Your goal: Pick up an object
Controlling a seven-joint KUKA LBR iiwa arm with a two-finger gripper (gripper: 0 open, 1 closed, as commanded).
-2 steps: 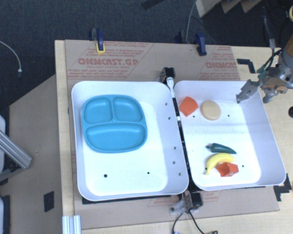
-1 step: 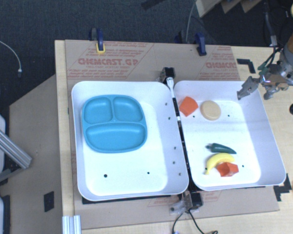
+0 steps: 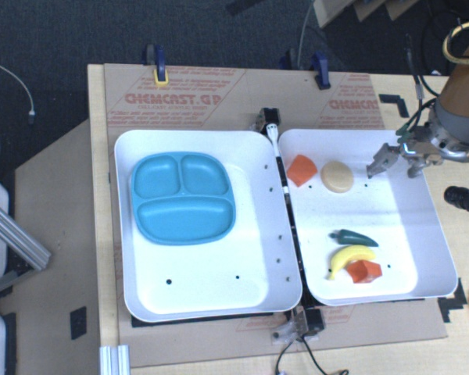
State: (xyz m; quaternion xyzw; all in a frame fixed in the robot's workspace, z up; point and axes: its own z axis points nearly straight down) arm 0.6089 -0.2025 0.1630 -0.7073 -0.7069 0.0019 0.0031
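Closest to the front of the right bin sit three things bunched up: a red block touching a yellow banana, with a dark green pepper just behind them. They lie so tight together that if the gripper comes down here it may bump one thing while trying for another, or grab two at once and drop both. They are also near the front wall of the bin, so a finger may hit that wall. The middle of this bin is bare white floor, and that is the best open room for moving. Farther back sit an orange block and a round tan ball, side by side but not touching. The ball may roll away if it gets nudged. The orange block is close to the wall between the two bins, so there is little room on that side. The gripper hangs at the far right of this bin, near the ball, its fingers spread wide and holding nothing. In the left bin lies a blue plate, well apart from everything else.
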